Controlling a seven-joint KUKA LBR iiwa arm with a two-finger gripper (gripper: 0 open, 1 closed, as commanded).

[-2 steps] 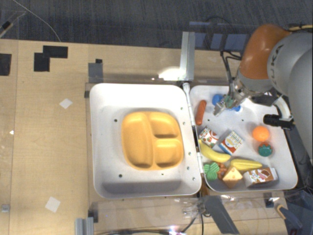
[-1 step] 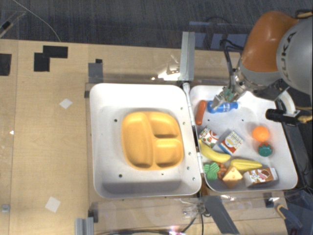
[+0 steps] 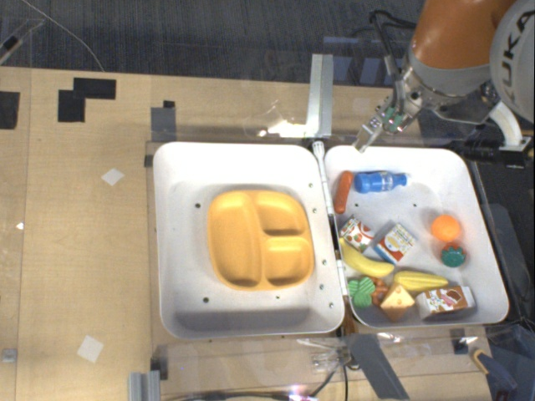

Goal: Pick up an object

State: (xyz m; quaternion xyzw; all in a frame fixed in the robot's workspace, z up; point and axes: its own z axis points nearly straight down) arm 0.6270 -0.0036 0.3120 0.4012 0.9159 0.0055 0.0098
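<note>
My gripper [image 3: 374, 130] hangs over the far rim of the right bin [image 3: 478, 199], up and to the left of a blue bottle [image 3: 380, 181] that lies on its side. It carries nothing that I can see. Beside the bottle lies an orange-red sausage [image 3: 343, 192]. Lower in the bin are two small cartons [image 3: 357, 235] [image 3: 395, 243], a banana [image 3: 368, 263], an orange [image 3: 447, 227], a teal piece [image 3: 453, 256], a cheese wedge [image 3: 399, 302] and a brown carton [image 3: 443, 301].
The left bin [image 3: 180, 224] holds a yellow compartment tray [image 3: 259, 238]. A metal post [image 3: 320, 98] rises behind the divide between the bins. The arm's orange band [image 3: 460, 15] is at the top right, with cables near it.
</note>
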